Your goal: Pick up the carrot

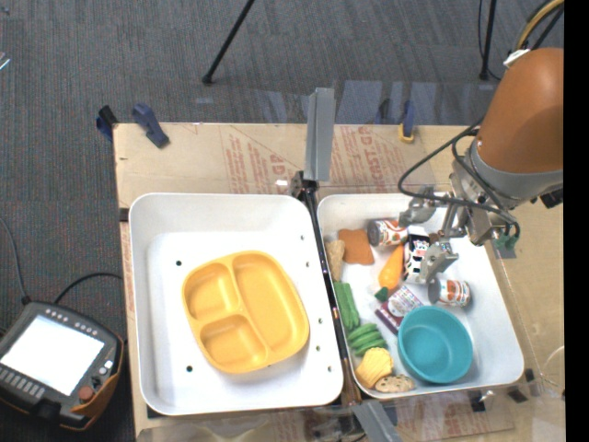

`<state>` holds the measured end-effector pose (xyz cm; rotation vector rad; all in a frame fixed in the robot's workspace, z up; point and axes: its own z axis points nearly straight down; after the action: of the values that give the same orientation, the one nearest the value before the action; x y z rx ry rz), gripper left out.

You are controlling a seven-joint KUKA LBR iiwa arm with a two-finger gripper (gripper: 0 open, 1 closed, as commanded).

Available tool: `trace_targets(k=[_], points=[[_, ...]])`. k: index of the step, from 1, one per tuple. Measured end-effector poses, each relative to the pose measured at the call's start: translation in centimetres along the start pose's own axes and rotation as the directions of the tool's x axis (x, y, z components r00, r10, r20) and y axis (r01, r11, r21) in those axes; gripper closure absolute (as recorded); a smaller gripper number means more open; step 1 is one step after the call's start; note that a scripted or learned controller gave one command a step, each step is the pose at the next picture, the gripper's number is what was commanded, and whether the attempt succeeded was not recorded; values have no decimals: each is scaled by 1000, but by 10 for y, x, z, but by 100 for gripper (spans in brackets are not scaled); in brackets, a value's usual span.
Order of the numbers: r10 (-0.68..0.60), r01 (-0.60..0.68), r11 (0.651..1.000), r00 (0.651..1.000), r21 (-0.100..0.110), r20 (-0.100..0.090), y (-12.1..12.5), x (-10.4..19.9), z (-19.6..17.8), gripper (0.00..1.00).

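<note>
The carrot (392, 267), orange with a green top at its lower end, lies tilted in the middle of the right bin (504, 339). My gripper (425, 239) hovers just to the right of it, over the bin's upper middle. Its fingers stand open, one finger (413, 213) nearer the bin's back and the other (438, 263) lower down. Between them shows a small black-and-white pack (419, 252) lying on the bin floor. The carrot is beside the gripper, not between the fingers.
Around the carrot lie a brown-orange wedge (356, 246), a can (385, 233), a red-white can (452, 292), a purple packet (401, 304), green beans (348, 304) and a teal bowl (434, 343). The left bin (156, 228) holds a yellow divided plate (244, 311).
</note>
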<state>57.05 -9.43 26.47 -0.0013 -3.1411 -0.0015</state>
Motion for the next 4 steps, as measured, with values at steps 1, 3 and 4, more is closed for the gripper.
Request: trace_targets(k=[1, 3, 4], points=[[81, -81, 997, 997, -2, -15, -16, -11, 130, 0], [164, -164, 986, 986, 0, -1, 11, 1, 177, 0], [158, -158, 987, 987, 0, 1, 13, 0, 167, 100]])
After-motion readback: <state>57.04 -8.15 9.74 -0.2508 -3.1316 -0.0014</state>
